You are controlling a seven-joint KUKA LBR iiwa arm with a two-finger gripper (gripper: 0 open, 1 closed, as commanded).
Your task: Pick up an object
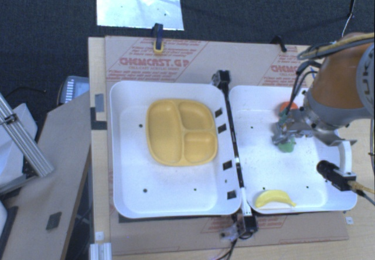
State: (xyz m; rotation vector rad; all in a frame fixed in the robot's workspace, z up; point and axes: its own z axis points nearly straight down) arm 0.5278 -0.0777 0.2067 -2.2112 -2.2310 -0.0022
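Pincer (285, 137) over green object (286, 147), right bin (258, 136)

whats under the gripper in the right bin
A green object sits directly below the gripper, an orange one just behind. The arm covers most of both, so neither can be identified.

Both white bins: left bin (126, 153) and right bin (258, 153) look like smooth matt plastic. Yellow divided plate (180, 132) is plastic with a soft sheen. Banana (275, 198) looks like smooth, glossy plastic. Counter (193, 57) is covered by a protective sheet, papery, matt, with red print. Arm's orange band (343, 74) is smooth and glossy. End effector (285, 134) is dull grey metal. Floor (47, 7) is dark rough carpet.
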